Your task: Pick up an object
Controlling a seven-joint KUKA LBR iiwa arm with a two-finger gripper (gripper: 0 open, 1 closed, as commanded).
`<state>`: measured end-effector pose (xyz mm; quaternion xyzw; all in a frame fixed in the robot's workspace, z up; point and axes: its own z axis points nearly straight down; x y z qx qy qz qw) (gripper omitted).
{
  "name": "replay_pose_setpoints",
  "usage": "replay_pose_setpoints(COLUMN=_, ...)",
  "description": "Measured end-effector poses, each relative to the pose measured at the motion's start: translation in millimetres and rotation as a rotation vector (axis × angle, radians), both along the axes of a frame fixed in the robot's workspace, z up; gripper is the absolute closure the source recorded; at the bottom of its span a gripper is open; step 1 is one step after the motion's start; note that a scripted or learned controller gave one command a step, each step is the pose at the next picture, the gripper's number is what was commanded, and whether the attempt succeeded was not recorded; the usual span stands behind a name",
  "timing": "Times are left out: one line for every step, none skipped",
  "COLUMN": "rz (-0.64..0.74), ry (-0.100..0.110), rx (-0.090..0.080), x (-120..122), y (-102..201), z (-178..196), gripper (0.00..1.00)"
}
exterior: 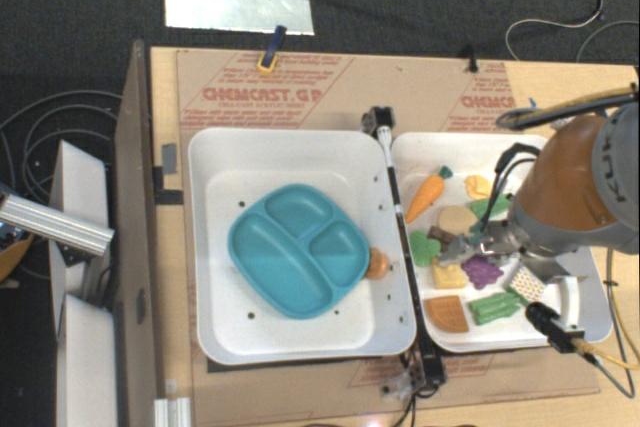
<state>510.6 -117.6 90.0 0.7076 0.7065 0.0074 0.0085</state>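
**Ana:** Two white bins side by side, and the arm (575, 180) is in from the right, hanging over the right bin (600, 315) with that orange band plain to see.

**Ben:** Where's the gripper?

**Ana:** The gripper (468, 243) is low among the toy food, near the middle of the right bin. It sits just beside the tan piece (455, 218) and the purple piece (482, 269). Whether the jaws are released or clenched, I cannot tell; the wrist hides too much.

**Ben:** Anything caught in it?

**Ana:** Nothing I can see between the fingers. Everything appears to lie on the bin floor.

**Ben:** Run me through the pile.

**Ana:** A carrot (425, 194) lies tilted by the divider, up top. A green piece (423, 248) sits below it, a yellow block (448, 275) under that, and an orange-brown slice (448, 314) at the near edge. A green bar (496, 307) lies beside that slice.

**Ben:** And the left bin?

**Ana:** The left bin (225, 175) carries a teal divided plate (298, 249), with a small orange ball (377, 263) touching its right rim.
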Motion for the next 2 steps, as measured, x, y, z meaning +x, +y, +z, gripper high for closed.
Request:
replay_pose_setpoints(rz=0.002, ry=0.001, rx=-0.002, x=0.2, y=-0.1, z=10.0, gripper=1.0)
replay_pose_setpoints(rz=0.002, ry=0.002, rx=-0.001, x=0.0, y=-0.1, z=9.6, gripper=0.0)
